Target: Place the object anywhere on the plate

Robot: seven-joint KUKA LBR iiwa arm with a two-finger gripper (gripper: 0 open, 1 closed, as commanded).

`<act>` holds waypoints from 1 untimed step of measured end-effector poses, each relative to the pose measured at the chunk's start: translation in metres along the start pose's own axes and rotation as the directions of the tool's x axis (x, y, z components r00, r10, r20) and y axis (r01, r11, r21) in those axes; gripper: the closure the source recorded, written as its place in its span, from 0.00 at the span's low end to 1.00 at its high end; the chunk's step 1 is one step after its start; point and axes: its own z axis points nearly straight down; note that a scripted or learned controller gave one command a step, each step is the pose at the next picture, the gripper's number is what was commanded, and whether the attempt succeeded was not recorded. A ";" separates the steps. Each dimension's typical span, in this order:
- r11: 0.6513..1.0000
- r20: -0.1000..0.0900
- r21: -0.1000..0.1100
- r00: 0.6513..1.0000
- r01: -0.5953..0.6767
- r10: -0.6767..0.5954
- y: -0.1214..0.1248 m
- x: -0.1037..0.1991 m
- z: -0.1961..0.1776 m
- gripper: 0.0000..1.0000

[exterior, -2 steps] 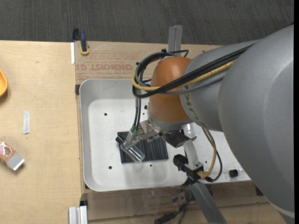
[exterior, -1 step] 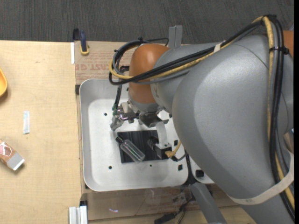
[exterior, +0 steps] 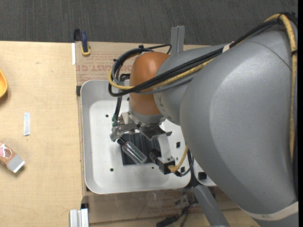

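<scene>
My black two-finger gripper (exterior: 135, 151) hangs low over the shallow white plastic bin (exterior: 97, 141). Whether it grips anything, I cannot tell. Placement looks unfinished.

One fixed camera looks steeply down, close over the white bin (exterior: 94, 174)

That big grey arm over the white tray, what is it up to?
The grey arm reaches in from the right and hangs low over a shallow white bin, its end effector down near the bin's floor. Its bulk hides whatever lies beneath, so a grasp cannot be confirmed. A small wrapped item lies on the wooden bench to the left.
</scene>
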 end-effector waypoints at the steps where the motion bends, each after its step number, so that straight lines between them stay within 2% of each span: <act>1: 0.976 0.001 0.000 0.976 -0.218 0.218 0.026 0.006 -0.004 0.00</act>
